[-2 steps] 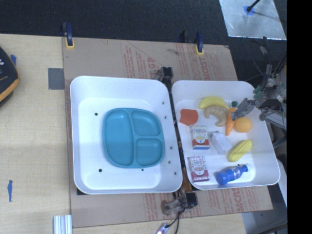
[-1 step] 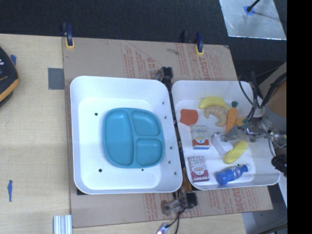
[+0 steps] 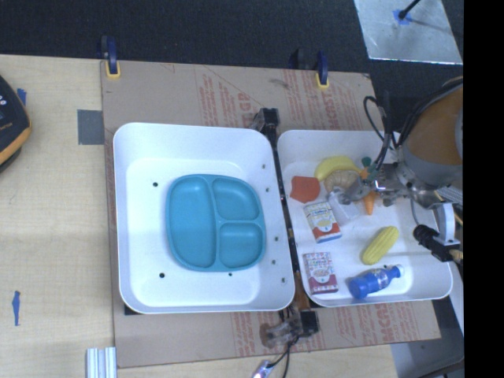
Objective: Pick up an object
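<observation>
The right bin (image 3: pixel 425 291) holds several items: a yellow banana (image 3: pixel 335 166), a red piece (image 3: pixel 305 188), a small white and red carton (image 3: pixel 322 220), a yellow corn cob (image 3: pixel 379 244), a blue bottle (image 3: pixel 374 282) and a second carton (image 3: pixel 320 272). My gripper (image 3: pixel 352 190) reaches in from the right and hangs low over the bin's upper middle, just below the banana. A small orange piece (image 3: pixel 368 203) lies beside it. The arm hides part of the bin's right side.
The left bin (image 3: pixel 142 282) holds a blue divided plate (image 3: pixel 216 221). The bins' shared walls meet around x 355. Blue clamps (image 3: pixel 111 56) hold the cardboard underlay at the back. A dark device (image 3: pixel 9 124) sits at the far left of the bench.
</observation>
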